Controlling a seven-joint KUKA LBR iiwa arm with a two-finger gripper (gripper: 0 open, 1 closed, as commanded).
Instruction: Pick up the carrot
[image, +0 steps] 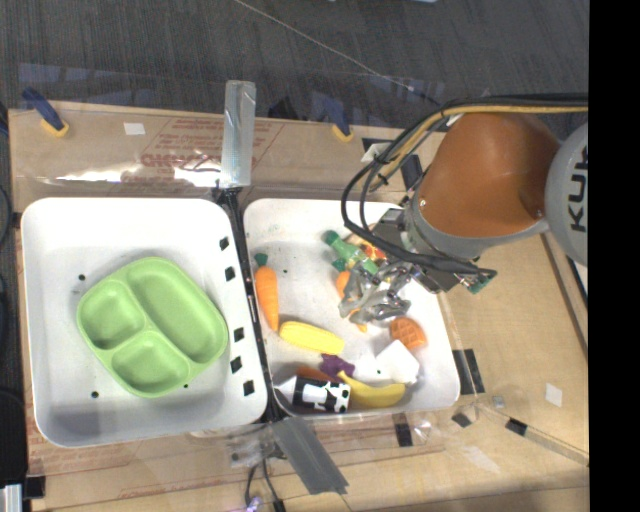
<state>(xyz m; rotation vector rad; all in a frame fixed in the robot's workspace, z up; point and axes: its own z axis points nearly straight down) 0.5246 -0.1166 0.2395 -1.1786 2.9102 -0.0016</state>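
The carrot (266, 298) is orange with a green top. It lies lengthwise against the left wall of the right bin (300, 222). My gripper (373, 302) hangs low in the middle of that bin, under the orange-banded wrist, well to the right of the carrot and apart from it. A small orange piece (345, 281) and a green toy (342, 243) sit just beside the gripper on its upper left. The wrist hides what lies directly under it.
A yellow corn-like piece (310, 335), a banana (376, 393), a black-and-white toy (322, 395), a purple piece (333, 365), a white piece (397, 358) and an orange round toy (408, 332) crowd the right bin's near half. The left bin (60, 240) holds a green divided plate (150, 325).
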